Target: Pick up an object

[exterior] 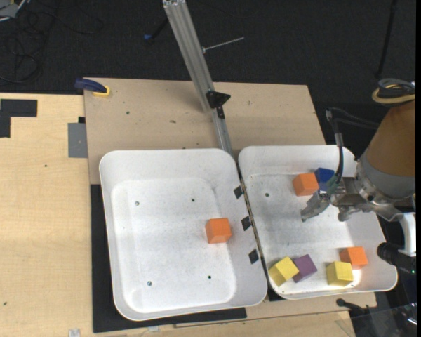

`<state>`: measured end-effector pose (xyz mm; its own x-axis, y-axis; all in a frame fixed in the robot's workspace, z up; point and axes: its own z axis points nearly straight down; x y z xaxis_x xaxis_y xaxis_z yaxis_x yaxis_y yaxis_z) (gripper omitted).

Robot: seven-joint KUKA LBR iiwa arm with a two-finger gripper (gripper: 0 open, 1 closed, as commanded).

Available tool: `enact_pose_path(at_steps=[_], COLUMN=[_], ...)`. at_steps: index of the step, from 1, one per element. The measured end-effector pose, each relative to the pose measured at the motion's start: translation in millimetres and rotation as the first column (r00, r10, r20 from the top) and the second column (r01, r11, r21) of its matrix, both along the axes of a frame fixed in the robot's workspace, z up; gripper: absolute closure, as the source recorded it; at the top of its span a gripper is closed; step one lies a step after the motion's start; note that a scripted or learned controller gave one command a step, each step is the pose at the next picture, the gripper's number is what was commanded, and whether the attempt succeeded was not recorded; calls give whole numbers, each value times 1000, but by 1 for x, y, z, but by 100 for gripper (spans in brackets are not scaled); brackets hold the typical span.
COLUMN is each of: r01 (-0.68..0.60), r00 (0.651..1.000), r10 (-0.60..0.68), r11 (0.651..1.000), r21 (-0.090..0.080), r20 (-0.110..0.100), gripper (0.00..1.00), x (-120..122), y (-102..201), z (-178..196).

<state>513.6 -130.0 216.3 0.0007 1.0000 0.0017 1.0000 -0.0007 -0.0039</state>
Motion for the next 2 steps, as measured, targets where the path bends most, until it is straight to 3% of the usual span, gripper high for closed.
enact_pose_path(at_steps=[1,2], r01=[2,0], r00=[1000,1000], r10=[-2,0], r11=[1000,1000], r21=[-1,1], r20=[1,-6], gripper=[0,0], x=[0,-6], y=[-1,-4], z=[0,-63])
